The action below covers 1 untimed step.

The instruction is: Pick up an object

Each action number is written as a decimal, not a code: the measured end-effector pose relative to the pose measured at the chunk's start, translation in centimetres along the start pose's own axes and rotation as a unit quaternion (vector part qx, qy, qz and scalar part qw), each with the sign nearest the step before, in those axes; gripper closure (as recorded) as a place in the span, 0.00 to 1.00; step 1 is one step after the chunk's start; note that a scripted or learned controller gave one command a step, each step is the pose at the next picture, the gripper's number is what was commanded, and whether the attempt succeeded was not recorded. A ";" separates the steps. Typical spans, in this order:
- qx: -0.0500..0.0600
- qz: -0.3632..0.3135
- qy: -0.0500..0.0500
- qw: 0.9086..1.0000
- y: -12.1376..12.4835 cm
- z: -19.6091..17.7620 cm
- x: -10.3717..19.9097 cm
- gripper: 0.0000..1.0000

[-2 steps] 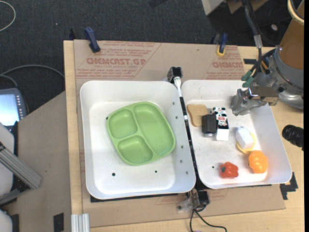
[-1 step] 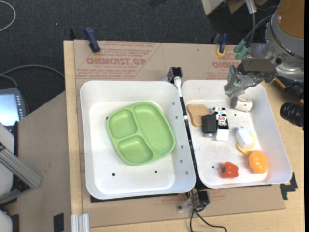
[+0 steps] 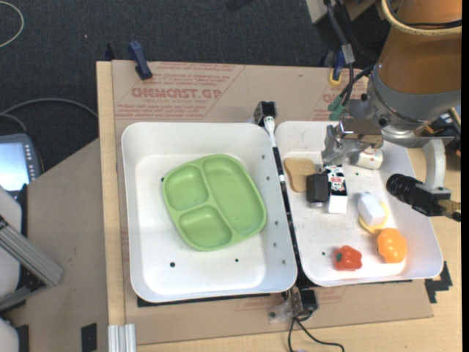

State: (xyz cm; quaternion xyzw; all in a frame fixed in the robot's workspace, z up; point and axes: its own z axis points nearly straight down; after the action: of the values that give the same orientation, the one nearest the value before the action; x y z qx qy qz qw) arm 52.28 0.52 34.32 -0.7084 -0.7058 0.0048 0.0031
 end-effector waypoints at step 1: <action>0.001 -0.004 0.002 1.000 -1.6 9.8 4.8 1.00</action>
State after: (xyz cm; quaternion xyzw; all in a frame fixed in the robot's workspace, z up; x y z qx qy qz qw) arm 50.55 5.33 24.48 -0.7057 -0.7085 0.0043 0.0049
